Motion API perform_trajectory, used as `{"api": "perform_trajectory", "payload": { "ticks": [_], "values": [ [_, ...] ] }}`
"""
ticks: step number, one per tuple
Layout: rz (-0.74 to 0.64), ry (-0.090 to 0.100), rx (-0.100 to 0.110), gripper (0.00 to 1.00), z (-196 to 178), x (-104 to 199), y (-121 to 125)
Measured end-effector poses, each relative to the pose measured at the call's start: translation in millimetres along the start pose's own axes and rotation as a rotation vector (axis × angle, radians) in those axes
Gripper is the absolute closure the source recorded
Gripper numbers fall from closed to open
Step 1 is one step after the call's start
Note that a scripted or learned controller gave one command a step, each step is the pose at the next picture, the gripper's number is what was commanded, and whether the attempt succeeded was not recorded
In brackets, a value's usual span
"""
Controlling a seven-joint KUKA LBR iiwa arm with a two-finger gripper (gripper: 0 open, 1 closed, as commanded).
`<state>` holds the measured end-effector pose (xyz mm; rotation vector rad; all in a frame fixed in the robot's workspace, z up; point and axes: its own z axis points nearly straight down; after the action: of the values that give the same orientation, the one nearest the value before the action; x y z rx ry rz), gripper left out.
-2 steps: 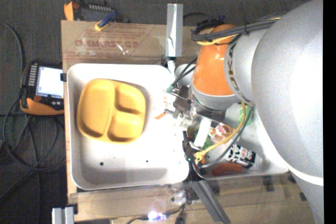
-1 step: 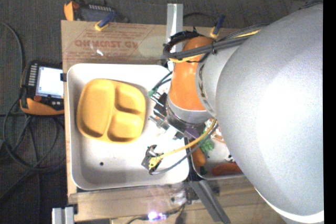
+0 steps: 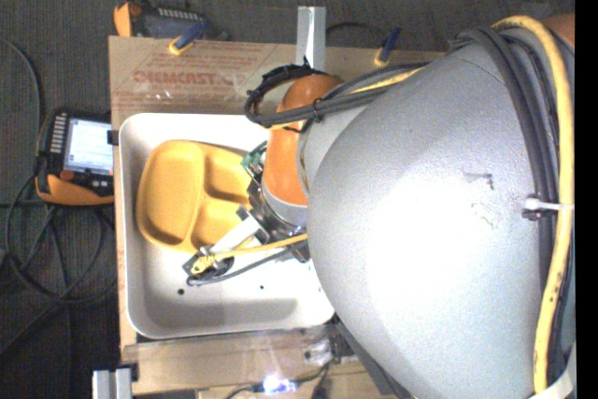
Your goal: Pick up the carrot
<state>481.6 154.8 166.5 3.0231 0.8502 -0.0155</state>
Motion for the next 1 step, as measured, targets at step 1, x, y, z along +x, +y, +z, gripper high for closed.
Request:
{"api": "perform_trajectory", "payload": {
  "ticks": [1],
  "values": [
    [-0.18,0.022,-0.007,1.0,71.0,36.4,-2.0]
  ]
}}
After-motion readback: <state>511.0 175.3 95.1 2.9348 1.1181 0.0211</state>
